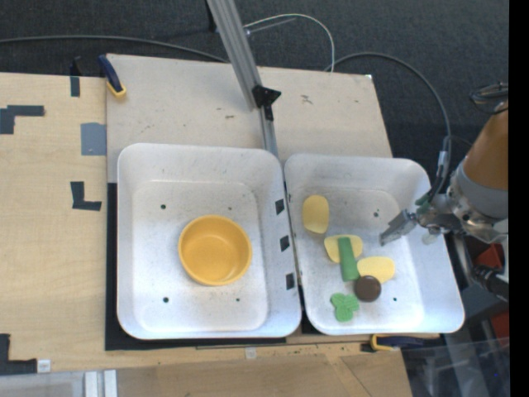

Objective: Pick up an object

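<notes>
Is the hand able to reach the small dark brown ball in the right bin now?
Probably yes. The hand hovers over the same bin, and the small dark brown ball lies uncovered, with only a yellow piece touching it.

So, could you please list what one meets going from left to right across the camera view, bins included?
Blue-and-yellow clamp → left bin → yellow bowl → right bin → pale yellow oval piece → brown ball → tool.
</notes>
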Robot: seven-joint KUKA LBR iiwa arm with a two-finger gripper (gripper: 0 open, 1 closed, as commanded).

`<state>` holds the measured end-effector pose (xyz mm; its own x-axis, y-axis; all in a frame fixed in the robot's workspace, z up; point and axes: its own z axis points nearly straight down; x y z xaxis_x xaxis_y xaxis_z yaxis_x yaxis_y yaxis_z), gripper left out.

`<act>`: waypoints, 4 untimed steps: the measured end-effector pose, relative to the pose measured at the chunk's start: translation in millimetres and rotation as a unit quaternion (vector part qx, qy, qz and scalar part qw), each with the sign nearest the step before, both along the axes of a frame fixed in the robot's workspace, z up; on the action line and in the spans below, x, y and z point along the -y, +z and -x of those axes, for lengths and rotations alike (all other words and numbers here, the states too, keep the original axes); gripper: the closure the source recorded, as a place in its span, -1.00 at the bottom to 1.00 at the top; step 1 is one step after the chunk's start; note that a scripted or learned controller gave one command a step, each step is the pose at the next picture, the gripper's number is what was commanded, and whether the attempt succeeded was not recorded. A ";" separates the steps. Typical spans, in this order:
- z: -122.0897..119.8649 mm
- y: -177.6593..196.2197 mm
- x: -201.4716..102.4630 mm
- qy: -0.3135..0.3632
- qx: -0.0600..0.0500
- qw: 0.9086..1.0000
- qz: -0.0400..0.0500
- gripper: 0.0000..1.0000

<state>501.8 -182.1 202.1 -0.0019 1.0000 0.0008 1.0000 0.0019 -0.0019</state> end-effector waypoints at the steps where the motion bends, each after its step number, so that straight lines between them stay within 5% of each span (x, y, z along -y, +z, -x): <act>1: 0.0 0.1 0.1 0.000 0.000 1.000 0.000 -1.00; 3: 8.0 -110.4 1.4 -0.001 -0.003 1.000 -0.001 -1.00; 4: 7.6 -111.7 1.2 0.000 0.000 1.000 0.000 -1.00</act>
